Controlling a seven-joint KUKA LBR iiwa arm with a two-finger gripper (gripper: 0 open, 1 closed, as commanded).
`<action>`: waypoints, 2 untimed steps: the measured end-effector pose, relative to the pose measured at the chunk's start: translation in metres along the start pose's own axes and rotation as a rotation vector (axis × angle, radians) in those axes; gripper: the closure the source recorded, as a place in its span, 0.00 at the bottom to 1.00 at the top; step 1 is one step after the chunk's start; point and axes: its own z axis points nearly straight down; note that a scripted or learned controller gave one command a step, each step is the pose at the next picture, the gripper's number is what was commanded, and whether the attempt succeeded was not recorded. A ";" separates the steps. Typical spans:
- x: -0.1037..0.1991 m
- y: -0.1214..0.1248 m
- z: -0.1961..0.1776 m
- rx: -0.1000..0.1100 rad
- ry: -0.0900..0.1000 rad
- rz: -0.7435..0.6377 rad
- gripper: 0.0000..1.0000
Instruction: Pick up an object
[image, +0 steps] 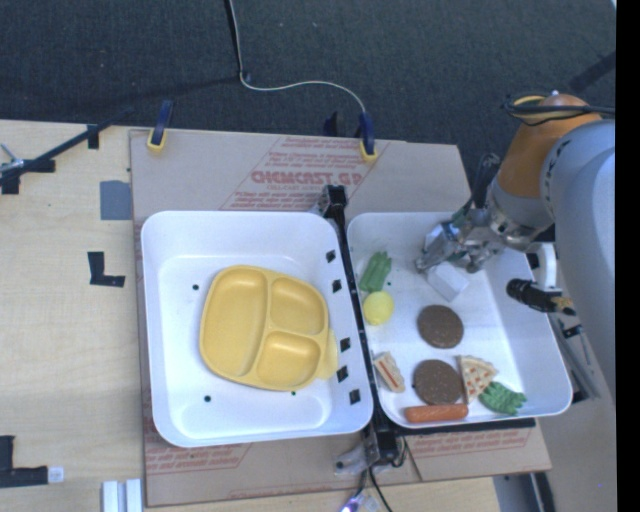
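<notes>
The upper brown disc (440, 326) is lying on the floor of the right bin (500, 310), a little below the jaws in the picture and not touching them. The gripper (447, 262) is hanging over the upper part of that bin, and the grey arm (565, 175) is reaching in from the right. The jaws are blurring into the metal around them, so I cannot tell whether they are open or closed, and nothing is showing between them. A pale shape (448, 285) is sitting just under the jaws, too unclear to name.

To the jaws' left, a green leafy piece (377, 270) is lying against the bin's dividing wall, and a yellow ball (378, 308) is resting just below it. Well below the jaws, a second brown disc (437, 381) is lying between a small sandwich piece (388, 372) and a wedge-shaped slice (476, 376). An orange stick (436, 412) is lying along the near wall, and another green piece (502, 399) is sitting to its right. Far to the jaws' left, a yellow divided plate (265, 327) is resting in the left bin (170, 300).
</notes>
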 end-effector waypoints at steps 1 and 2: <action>0.000 0.000 0.000 0.000 -0.003 -0.001 0.00; 0.001 0.000 -0.001 -0.002 -0.006 0.001 0.00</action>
